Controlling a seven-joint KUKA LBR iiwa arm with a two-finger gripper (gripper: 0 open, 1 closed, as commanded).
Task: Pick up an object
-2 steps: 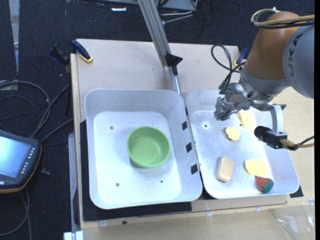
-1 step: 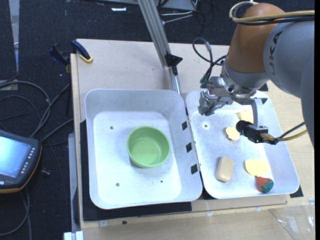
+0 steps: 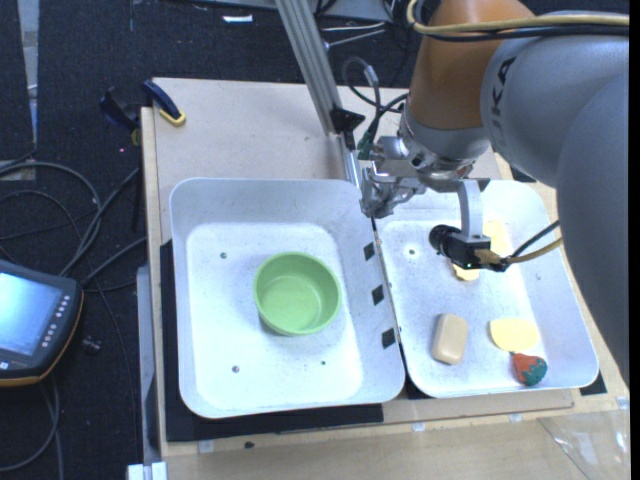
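Observation:
A green bowl (image 3: 296,293) stands in the middle of the left bin (image 3: 200,268). In the right bin (image 3: 415,368) lie a tan block (image 3: 450,338), a flat yellow piece (image 3: 511,333) and a small red and teal object (image 3: 530,369), all near the front. Another yellow piece (image 3: 468,270) lies further back, partly hidden by a black cable end. My gripper (image 3: 378,204) hangs over the far end of the divide between the bins, away from all of these. Nothing shows in it.
The grey arm (image 3: 560,98) with its orange band covers the right bin's far right. A slanted metal bar (image 3: 310,58) rises behind the bins. A teach pendant (image 3: 25,318) lies on the floor at left, and a blue-yellow clamp (image 3: 163,103) sits at the bench's back left.

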